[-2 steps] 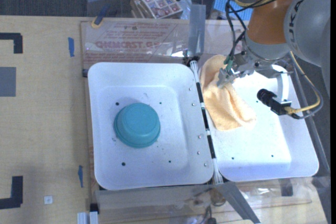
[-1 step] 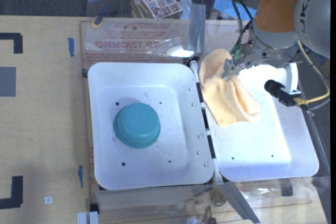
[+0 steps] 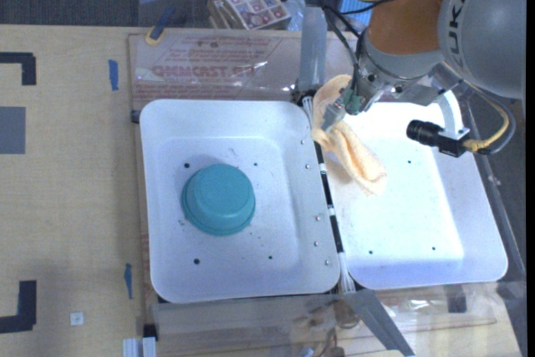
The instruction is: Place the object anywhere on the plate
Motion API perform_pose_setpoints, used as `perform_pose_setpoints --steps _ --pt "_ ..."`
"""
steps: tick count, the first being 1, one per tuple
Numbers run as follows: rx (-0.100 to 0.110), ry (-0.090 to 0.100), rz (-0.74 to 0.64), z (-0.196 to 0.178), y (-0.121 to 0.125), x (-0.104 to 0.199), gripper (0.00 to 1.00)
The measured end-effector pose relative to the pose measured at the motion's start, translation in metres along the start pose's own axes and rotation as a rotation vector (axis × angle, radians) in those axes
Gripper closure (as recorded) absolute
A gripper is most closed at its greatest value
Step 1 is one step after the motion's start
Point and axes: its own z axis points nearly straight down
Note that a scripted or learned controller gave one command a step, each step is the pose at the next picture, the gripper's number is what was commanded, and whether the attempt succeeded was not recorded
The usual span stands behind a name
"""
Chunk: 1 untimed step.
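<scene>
While the teal plate (image 3: 219, 198) waits in the left bin (image 3: 167, 280), a yellow cloth (image 3: 355, 159) dangles at the right bin's (image 3: 435, 263) inner edge.

Nearest the camera, the plate sits apart from everything, upturned like a shallow dish. Farther back, the cloth looks soft, light and floppy, likely to drape and swing; a pinch at a bunched upper fold seems the safest hold. The gripper (image 3: 341, 111) is clenched on the cloth's top end, with the fabric hanging down over the divider.

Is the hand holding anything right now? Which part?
Looks like the hand pinches the yellow cloth at its upper end; the rest hangs into the right bin.
</scene>
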Motion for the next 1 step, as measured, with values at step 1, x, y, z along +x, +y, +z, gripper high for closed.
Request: perform_pose_setpoints --steps 1 --pt "-0.004 -0.003 -0.398 -0.0120 0.0330 0.0423 1.00"
